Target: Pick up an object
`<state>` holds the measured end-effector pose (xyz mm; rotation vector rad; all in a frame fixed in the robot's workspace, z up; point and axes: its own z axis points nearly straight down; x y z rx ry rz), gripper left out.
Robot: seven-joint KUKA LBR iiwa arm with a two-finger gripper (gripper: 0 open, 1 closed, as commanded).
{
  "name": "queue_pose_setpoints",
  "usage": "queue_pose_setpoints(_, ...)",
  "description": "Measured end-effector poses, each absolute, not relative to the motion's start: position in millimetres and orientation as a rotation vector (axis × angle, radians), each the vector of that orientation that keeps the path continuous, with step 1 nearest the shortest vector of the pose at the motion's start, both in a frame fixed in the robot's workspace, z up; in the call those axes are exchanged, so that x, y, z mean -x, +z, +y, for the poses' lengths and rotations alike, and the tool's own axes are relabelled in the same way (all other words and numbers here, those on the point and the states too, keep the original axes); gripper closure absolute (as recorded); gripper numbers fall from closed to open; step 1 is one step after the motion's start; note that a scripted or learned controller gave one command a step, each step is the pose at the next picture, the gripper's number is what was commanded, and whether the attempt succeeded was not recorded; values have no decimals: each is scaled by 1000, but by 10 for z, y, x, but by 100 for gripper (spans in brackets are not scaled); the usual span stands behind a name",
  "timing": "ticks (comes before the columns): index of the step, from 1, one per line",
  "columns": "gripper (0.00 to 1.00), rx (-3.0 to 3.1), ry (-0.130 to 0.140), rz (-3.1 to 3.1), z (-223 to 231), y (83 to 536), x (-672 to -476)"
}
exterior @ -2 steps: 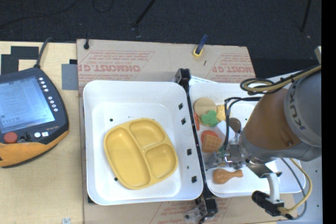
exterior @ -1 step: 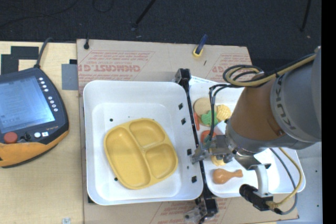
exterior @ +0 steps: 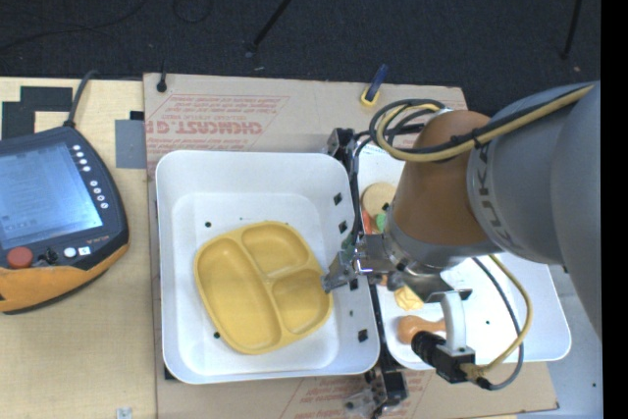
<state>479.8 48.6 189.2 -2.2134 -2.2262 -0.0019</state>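
Over the divide between the two bins we see the gripper (exterior: 337,276) low at the right edge of the yellow divided plate (exterior: 260,285), which lies flat in the left bin (exterior: 186,182). We cannot tell the claw's state. Under the arm (exterior: 461,186), the right bin (exterior: 549,329) holds small orange and red-green items (exterior: 376,208), partly hidden. At far left sits a teach pendant (exterior: 54,211).

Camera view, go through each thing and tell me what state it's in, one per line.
Yellow divided plate: right side up in the left bin, compartments bare.
Tool: low at the plate's right edge.
Handheld control screen: lit.
Right bin: holds small items partly hidden under the arm.
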Motion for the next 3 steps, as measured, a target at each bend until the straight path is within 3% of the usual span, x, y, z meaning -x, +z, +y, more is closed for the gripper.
queue_pose_setpoints(1, 100, 2216, 8, -2217, 451, 1964, -4791)
queue_pose_setpoints(2, 100, 2217, -9, -2228, 847, 2864, -4765)
queue_pose_setpoints(3, 100, 2227, -16, -2226, 604, 4180, -4770)
